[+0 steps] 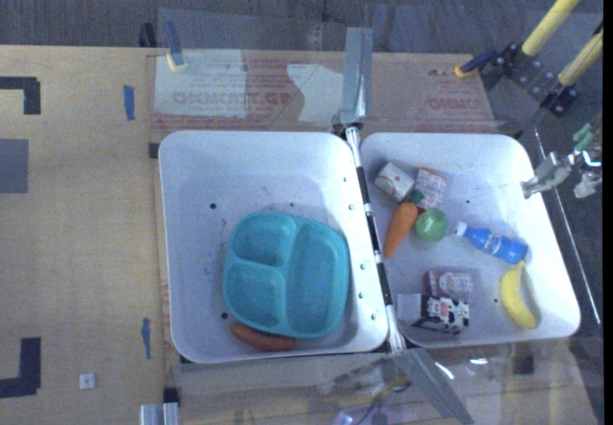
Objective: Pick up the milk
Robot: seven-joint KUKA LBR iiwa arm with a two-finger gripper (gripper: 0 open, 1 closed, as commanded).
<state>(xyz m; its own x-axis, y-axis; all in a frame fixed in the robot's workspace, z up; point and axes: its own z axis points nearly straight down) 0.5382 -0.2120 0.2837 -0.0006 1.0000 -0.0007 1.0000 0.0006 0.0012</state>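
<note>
The milk (447,300) is a small carton with a black-and-white cow pattern and a pinkish top. It lies on its side near the front of the right bin (498,160). Left of the carton is the bin's inner wall, and a banana (519,299) lies to its right. Nothing touches the carton from above.
The right bin also holds a grey-white carton (393,180), a red-printed carton (430,189), a carrot (400,227), a green ball-shaped fruit (430,225) and a blue bottle (490,243). The left bin (192,184) holds a teal divided plate (287,275) and a sausage (261,338). A metal fixture (560,172) sits at the right rim.
</note>
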